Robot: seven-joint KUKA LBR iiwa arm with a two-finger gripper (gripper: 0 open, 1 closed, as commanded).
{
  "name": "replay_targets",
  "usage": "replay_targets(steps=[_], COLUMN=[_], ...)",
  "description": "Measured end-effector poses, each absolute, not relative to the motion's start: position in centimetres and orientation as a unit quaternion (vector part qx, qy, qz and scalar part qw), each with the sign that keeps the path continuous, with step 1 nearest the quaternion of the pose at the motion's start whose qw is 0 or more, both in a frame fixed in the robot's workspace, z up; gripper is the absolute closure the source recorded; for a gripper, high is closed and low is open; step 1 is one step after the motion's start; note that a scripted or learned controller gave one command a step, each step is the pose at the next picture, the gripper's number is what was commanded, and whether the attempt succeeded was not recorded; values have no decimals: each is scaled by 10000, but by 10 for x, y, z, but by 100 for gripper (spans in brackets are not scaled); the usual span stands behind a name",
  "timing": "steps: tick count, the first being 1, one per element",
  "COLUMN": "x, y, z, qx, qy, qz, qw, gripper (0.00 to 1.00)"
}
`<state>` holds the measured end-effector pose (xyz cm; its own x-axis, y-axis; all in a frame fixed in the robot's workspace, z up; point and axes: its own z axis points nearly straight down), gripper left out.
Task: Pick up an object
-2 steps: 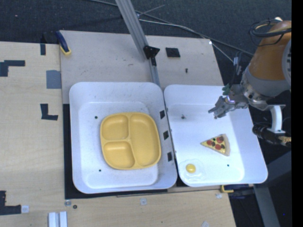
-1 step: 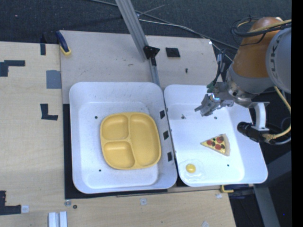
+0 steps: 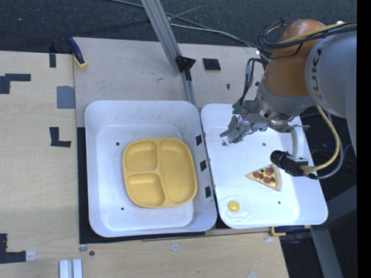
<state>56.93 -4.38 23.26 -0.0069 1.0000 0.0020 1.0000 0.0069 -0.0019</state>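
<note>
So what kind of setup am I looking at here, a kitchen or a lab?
Most likely a robot lab bench for grasping trials, not a kitchen. Two shallow white bins sit side by side on a taped wooden bench, and the contents are toys: a pizza slice, a fried egg and a yellow divided plate.

The right bin (image 3: pixel 217 155) has bare floor at its left and middle; a pizza slice (image 3: pixel 266 176) and fried egg (image 3: pixel 233 206) lie near the front. A yellow plate (image 3: pixel 159 171) fills the left bin's (image 3: pixel 101 155) middle.

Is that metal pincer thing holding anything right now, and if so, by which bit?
Nothing is held. The pincer hangs over a bare patch of the right bin, apart from the pizza slice and the fried egg.
</note>
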Motion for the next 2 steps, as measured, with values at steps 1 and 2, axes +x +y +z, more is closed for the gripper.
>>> replay_targets(steps=[1,2], x=[572,574], y=[12,74], z=[219,214], qx=[-7050,-7046], qy=[-7092,-7097], qz=[11,7], qw=[13,10], gripper=[100,100])
